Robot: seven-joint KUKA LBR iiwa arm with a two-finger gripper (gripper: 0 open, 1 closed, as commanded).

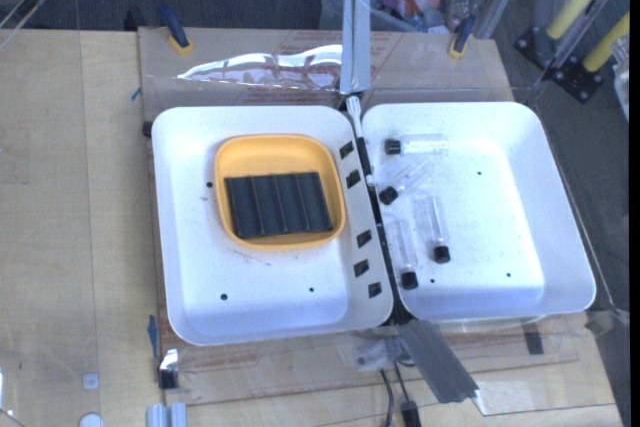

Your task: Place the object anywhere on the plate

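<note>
One dark ribbed block (278, 205), probably the task's thing, is lying flat on the yellow plate (232, 161) in the left bin (185, 245), its long axis running left to right. Clear capped vials (430, 223) are lying in the right bin (520, 215), nearer wherever the jaws are entering. Whether the jaws are apart or together I cannot tell.

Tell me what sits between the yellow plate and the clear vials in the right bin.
The camera view shows the bins' adjoining rims, with black clips, between the plate and vials.
</note>
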